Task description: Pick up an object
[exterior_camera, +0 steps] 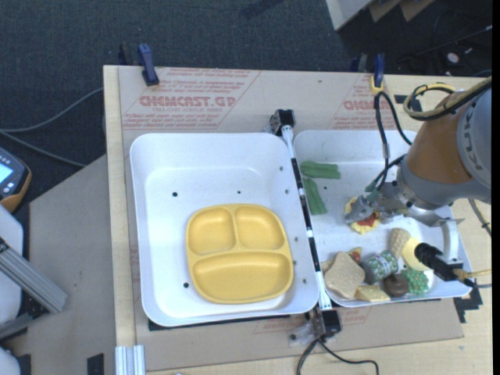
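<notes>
honestly, the gripper (373, 206) hung low in the right bin (344, 143) over a small yellow-and-red toy (364, 223), its grip too hidden to judge, and it needed to centre squarely on that toy before closing.

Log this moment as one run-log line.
arm over right bin | gripper low at small yellow-red item | grasp unconfirmed | yellow tray in left bin

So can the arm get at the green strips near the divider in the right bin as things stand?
Probably yes. The green strips lie flat on bare bin floor in the right bin, apart from the food pile nearer the camera, with nothing on top. The gripper is low just beside them.
</notes>
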